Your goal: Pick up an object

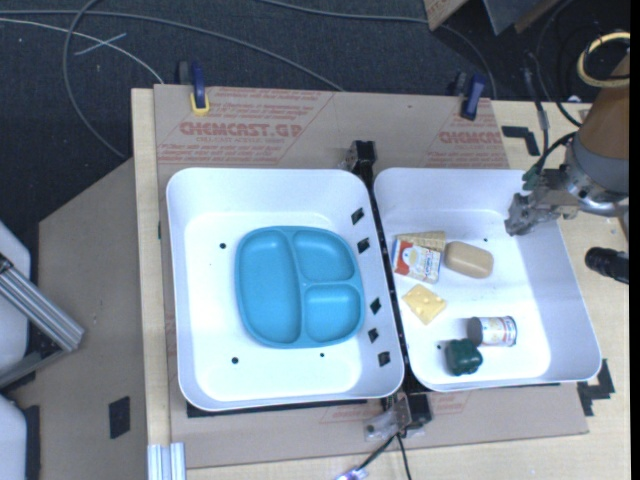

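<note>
Approach underway: my gripper [520,218], grip state unreadable, hovers right of the tan block [468,259]; next, descend onto it.

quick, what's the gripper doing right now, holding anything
Gripper: over the upper right edge of the right bin, nothing visibly held; open or shut cannot be told.

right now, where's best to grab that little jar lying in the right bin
Take the small jar across its cylindrical body, coming straight down from above. It lies on its side, long axis roughly left-right, so the fingers should close over its near and far sides. The dark green object sits close at its lower left, so stay toward the lid end.
</note>
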Controlling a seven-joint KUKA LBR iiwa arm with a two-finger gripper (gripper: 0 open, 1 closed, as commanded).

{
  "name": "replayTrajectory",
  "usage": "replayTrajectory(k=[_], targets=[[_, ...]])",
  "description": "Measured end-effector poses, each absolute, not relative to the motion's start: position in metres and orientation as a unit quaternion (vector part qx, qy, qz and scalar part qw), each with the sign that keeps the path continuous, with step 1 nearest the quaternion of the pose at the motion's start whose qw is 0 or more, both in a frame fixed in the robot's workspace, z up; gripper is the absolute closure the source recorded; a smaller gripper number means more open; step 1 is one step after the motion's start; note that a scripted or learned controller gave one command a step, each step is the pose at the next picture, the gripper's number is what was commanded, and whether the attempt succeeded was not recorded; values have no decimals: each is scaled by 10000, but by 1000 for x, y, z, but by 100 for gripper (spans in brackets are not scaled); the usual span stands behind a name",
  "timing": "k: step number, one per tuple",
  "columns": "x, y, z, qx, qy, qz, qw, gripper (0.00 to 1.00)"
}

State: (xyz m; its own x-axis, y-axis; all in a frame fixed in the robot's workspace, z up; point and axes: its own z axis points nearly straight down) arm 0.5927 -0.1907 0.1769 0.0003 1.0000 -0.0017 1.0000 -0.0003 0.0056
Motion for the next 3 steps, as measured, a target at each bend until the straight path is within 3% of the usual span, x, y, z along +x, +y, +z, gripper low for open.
replayTrajectory(k=[1, 2, 3], targets=[[597, -190, 242, 7065, 7076, 22, 42, 100], [598, -190, 239, 7067, 7076, 5, 11, 100], [607, -136, 226, 7052, 7090, 2, -15, 100]])
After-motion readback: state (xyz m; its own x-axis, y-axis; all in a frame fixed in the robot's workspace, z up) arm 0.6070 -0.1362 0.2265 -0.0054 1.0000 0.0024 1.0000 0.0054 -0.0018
